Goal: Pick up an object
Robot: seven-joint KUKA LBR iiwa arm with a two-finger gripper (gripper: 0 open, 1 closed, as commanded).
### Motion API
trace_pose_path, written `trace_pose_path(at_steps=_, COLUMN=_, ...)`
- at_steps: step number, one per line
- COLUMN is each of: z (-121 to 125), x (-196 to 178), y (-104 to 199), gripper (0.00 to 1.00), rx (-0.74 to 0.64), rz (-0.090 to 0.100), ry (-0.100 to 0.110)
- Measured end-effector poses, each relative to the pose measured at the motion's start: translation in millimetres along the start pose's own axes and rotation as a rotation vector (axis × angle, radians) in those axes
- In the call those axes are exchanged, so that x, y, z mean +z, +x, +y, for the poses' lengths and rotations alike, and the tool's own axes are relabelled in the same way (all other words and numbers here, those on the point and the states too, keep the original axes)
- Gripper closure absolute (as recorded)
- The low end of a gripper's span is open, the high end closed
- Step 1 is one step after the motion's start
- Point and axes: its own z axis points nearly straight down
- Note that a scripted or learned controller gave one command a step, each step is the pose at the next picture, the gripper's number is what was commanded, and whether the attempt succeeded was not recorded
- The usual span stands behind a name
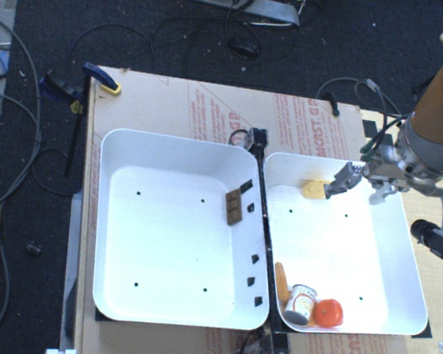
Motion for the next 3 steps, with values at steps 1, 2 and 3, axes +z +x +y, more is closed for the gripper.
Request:
trace_pose_path(at_steps=1, z=60, x=8, y=-5, gripper=0.0, rx=-0.001, rz=0.0, ry=0.001)
trace_pose_path(at_steps=2, z=60, x=19, y=-22, gripper=0.0, rx=0.001, rz=0.0, ry=0.001)
trace_pose_path(at_steps=3, z=64, x=34, y=-35, gripper=0.0, rx=0.001, rz=0.0, ry=0.001)
